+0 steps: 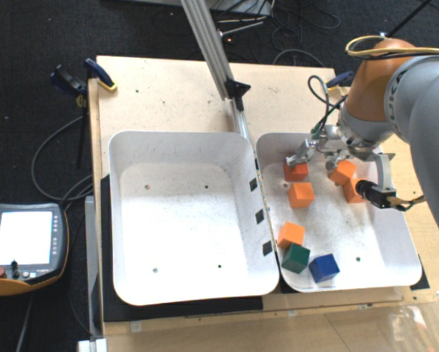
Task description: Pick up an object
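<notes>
The right bin holds several small blocks. At its far end my gripper hangs low and open, with only bare bin floor between its fingers. One fingertip is just above a red-orange block. The other side of the gripper sits close to an orange block, and a second red-orange block lies against that one. An orange block rests nearer the middle. By the front edge lie another orange block, a green block and a blue block.
The left bin stands beside the right one, the two sharing a raised rim. A slanted metal pole crosses above the bench's far side. A blue-yellow clamp sits at the bench's far left corner, and a teach pendant lies on the floor at left.
</notes>
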Controlling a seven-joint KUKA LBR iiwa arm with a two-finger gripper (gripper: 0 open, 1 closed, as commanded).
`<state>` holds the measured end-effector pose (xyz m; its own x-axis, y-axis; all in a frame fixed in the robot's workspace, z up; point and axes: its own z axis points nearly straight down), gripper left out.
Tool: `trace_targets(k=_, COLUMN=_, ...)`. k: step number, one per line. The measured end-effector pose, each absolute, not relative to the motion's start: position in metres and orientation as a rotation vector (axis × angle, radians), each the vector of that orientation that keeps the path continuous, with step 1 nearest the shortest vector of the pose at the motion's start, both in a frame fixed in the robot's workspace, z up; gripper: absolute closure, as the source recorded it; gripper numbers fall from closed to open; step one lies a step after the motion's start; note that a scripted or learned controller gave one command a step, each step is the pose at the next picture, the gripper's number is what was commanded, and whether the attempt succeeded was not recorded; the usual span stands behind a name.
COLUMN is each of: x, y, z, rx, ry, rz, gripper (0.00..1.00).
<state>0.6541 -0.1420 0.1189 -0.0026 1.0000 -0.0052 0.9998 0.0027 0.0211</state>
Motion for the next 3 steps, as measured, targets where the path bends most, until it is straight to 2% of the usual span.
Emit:
trace_targets(k=1, x=0.656, y=-0.142, z=0.130, rx=2.201, ry=2.209, rz=0.023, gripper=1.00)
trace_targets(k=2, x=0.655, y=-0.142, z=0.128, rx=2.203, ry=2.212, rz=0.020, gripper=0.00)
trace_targets(k=3, x=0.637, y=-0.119, z=0.115, rx=2.209, ry=2.209, rz=0.024, gripper=0.00)
